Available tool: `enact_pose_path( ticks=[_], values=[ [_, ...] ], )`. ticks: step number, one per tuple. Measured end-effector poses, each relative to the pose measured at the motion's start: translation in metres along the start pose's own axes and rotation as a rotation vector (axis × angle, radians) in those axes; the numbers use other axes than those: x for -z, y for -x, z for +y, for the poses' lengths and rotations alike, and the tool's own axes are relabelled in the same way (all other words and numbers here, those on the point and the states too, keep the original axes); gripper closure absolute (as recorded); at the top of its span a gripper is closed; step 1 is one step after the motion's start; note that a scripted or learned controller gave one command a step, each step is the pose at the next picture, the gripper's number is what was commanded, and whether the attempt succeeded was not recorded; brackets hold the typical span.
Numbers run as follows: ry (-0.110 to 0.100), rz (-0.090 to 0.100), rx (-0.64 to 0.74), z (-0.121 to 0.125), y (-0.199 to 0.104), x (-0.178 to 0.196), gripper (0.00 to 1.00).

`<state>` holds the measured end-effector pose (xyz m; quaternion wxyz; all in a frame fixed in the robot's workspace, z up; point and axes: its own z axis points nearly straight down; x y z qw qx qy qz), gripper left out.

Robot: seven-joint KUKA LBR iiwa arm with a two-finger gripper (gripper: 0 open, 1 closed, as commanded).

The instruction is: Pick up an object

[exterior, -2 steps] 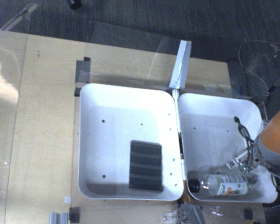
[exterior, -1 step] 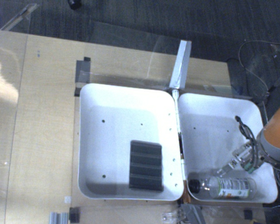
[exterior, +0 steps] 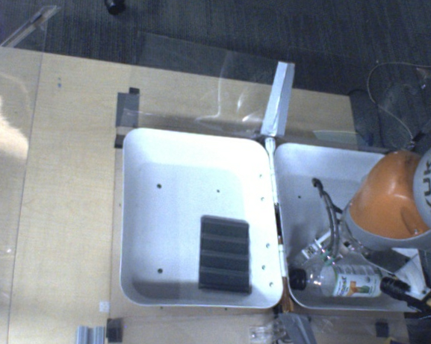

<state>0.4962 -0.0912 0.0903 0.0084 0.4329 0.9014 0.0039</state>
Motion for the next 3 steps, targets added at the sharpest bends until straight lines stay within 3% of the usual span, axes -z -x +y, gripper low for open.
enact_pose_path(
  ticks=[1, 2, 3],
  values=[
    [0.008, -0.006, 0.001, 0.0039, 0.0016, 0.0123, 1.0],
    [0.008, -0.006, 0.001, 0.0038, 0.0015, 0.0122, 0.0],
    [0.008, -0.006, 0.001, 0.0038, 0.0015, 0.0122, 0.0]
  ],
)
